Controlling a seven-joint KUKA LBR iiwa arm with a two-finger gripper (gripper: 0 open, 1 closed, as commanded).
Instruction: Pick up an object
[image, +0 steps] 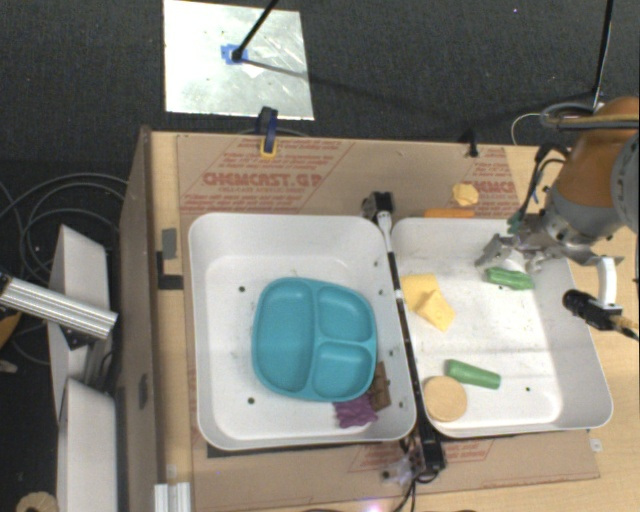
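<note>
Green cylinder (510, 279) in right bin (575, 385), upper area, directly below the claw (512, 252).
Arm (598, 180) enters from the right, wrist angled down-left over the bin. Claw fingers spread apart, gripping nothing; the cylinder lies at their tips.

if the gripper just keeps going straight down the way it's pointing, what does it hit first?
Most likely the green piece at the back of the right bin: the gripper sits just above it in this view, pointing down into the bin. Height can't be judged from one slanted camera, so it might land on the bin floor beside it instead.
</note>
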